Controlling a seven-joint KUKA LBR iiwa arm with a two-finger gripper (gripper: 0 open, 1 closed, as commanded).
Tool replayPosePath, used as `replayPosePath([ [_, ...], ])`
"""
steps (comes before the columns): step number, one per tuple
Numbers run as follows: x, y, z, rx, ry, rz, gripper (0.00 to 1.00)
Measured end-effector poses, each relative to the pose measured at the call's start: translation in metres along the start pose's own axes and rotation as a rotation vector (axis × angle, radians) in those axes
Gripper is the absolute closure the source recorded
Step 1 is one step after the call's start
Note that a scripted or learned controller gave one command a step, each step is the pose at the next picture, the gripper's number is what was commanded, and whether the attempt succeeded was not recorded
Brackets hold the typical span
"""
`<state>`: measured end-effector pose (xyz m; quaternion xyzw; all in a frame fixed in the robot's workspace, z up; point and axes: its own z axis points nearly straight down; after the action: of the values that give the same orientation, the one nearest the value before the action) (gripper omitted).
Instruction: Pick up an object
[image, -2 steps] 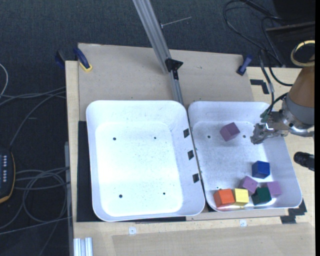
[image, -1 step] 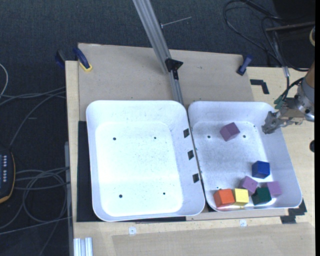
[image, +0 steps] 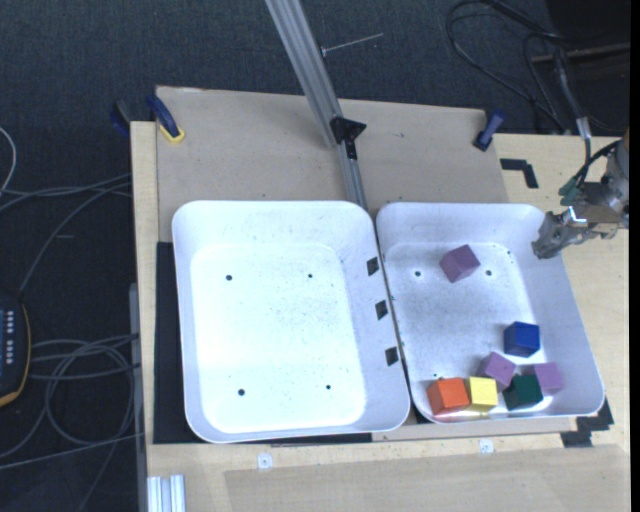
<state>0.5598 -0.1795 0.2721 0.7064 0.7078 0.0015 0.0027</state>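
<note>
Blocks, seven of them, all lie in the right bin (image: 560, 290); the left bin (image: 200, 330) sits just beside it on the bench (image: 250, 150). The gripper (image: 553, 240) hangs at the right bin's upper right rim, and I cannot tell how its jaws stand. A purple block (image: 460, 263) lies alone near the bin's top. A blue block (image: 521, 338) rests lower right. Along the bottom wall cluster an orange block (image: 449, 394), a yellow block (image: 483, 392), a green block (image: 522, 391), and two more purple ones (image: 499, 367) (image: 548, 377).
</note>
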Motion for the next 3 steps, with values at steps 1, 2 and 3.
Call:
replayPosePath([
  [1,0.056,-0.003,-0.006,0.006,0.005,-0.005,1.00],
  [2,0.113,-0.010,0.010,0.009,0.005,-0.005,1.00],
  [3,0.163,-0.012,0.007,0.008,0.005,-0.004,1.00],
])
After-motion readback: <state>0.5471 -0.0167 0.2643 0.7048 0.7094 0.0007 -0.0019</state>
